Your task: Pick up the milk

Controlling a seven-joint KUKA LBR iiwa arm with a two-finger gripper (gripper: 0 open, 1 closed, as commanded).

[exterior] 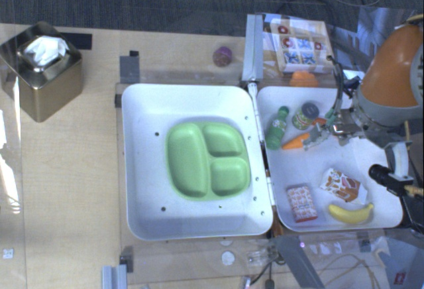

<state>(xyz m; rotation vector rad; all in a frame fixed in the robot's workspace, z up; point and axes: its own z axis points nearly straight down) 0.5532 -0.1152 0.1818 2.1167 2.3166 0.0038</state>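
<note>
A small flat carton (301, 203) with a red and white print, which looks like the milk, lies near the front of the right bin (391, 168). My gripper (323, 134) hangs over the back part of that bin, just right of an orange carrot (295, 142). It is well behind the carton and apart from it. The arm with its orange band (391, 72) comes in from the right.
The right bin also holds a green bottle (276, 127), a small can (305, 115), a white and orange packet (341, 185) and a banana (350, 213). The left bin (142, 148) holds a green divided tray (209, 160). A brass tissue box (43, 72) stands at the far left.
</note>
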